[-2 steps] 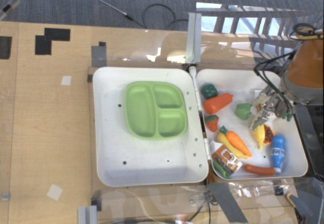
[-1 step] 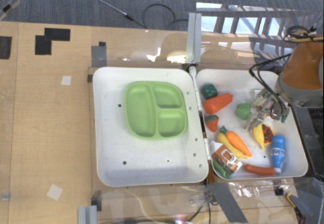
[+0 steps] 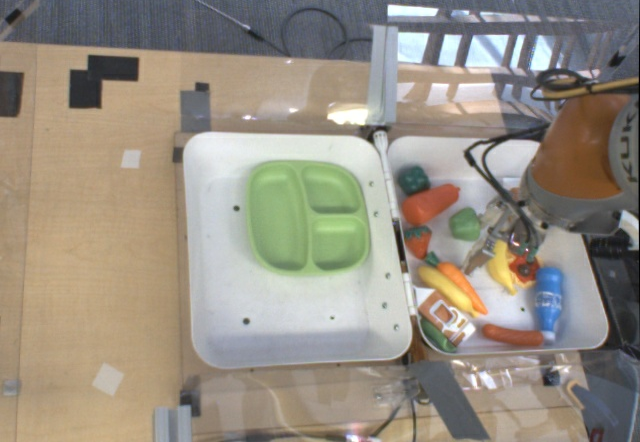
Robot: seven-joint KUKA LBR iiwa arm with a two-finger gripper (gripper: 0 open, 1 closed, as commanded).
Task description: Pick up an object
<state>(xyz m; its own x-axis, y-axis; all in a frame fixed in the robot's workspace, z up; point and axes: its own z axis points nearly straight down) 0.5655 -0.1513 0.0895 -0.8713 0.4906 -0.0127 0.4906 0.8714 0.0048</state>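
A: Two white bins sit side by side on the bench. The left bin (image 3: 215, 260) carries a green divided tray (image 3: 305, 215), set squarely in its middle, probably as a drop spot for whatever gets lifted.

B: And the right bin (image 3: 590, 325)?

A: That one holds the clutter, a heap of toy food. The arm (image 3: 580, 165) comes in from the right and hangs over its middle, wrist turned down so the gripper (image 3: 508, 238) points into the pile.

B: Is it holding anything?

A: I see nothing between the fingers; they look spread, with the tips just above a yellow banana (image 3: 499, 268) and a small red piece (image 3: 524, 265) beside it. My guess is it is lining up on the banana.

B: What else is in there?

A: A blue bottle (image 3: 548, 302) at the near right, a red pepper (image 3: 432, 203) toward the far left, a carrot (image 3: 462, 286) lying across the middle, a red sausage (image 3: 513, 335) along the near wall, a green pepper (image 3: 464, 223) and a dark green piece (image 3: 412, 178) in the far left corner.

B: Crowded, then.

A: Yes; neighbours touching the banana could get nudged or block the fingers.
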